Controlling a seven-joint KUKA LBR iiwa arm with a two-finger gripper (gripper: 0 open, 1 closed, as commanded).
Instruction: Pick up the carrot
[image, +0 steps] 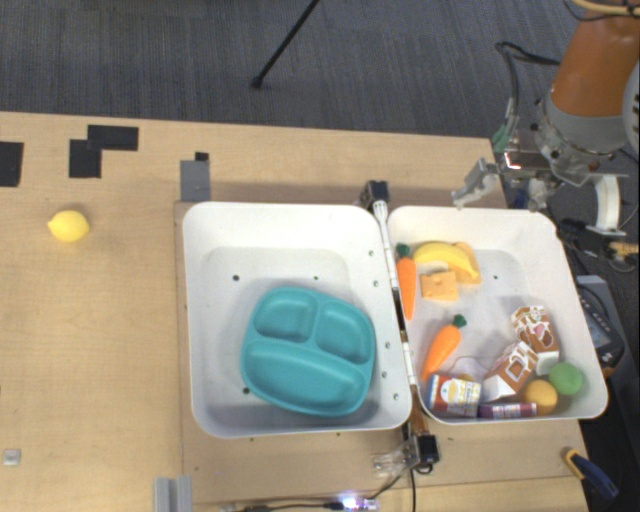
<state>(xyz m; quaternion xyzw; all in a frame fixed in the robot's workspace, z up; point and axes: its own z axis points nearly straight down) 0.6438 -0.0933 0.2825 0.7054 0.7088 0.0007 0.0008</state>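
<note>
Two carrots (441, 346) (406, 285), two bins (200, 300) (575, 300), one teal tray (308, 349), one banana (446, 257), one lemon (68, 227)

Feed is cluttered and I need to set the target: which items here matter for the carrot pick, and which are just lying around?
Job:
- carrots: two in the right bin, one by the divider, one mid-bin
- end effector, above the bin's far edge

Lying about:
- banana
- cheese
- bottle
- teal tray in left bin
- lemon on the bench
</note>
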